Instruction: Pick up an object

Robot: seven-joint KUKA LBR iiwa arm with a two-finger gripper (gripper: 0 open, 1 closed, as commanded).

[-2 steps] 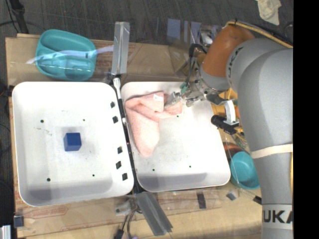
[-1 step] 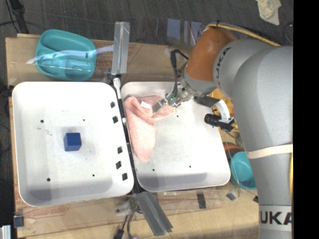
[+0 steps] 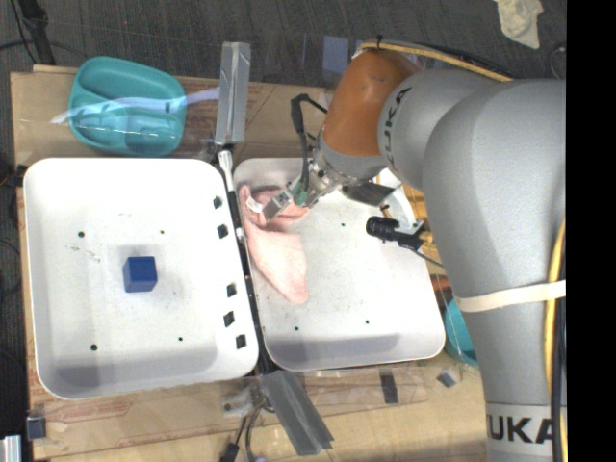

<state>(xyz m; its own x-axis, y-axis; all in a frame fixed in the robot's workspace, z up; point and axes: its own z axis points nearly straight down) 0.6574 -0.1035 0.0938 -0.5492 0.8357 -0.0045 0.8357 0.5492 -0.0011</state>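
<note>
Gripper [image 3: 281, 207] fingers are pinching the pink cloth's [image 3: 279, 258] top edge at frame centre, leaving the rest draping down the right bin [image 3: 385, 340].

The arm [image 3: 481, 210] hides the right bin's [image 3: 337, 349] far corner; pincer [image 3: 285, 205] fingers blurred.

A brown wooden bench [image 3: 289, 104] is set on dark grey carpet [image 3: 144, 12]; a crumpled pale cloth [image 3: 515, 12] is seen there.
</note>
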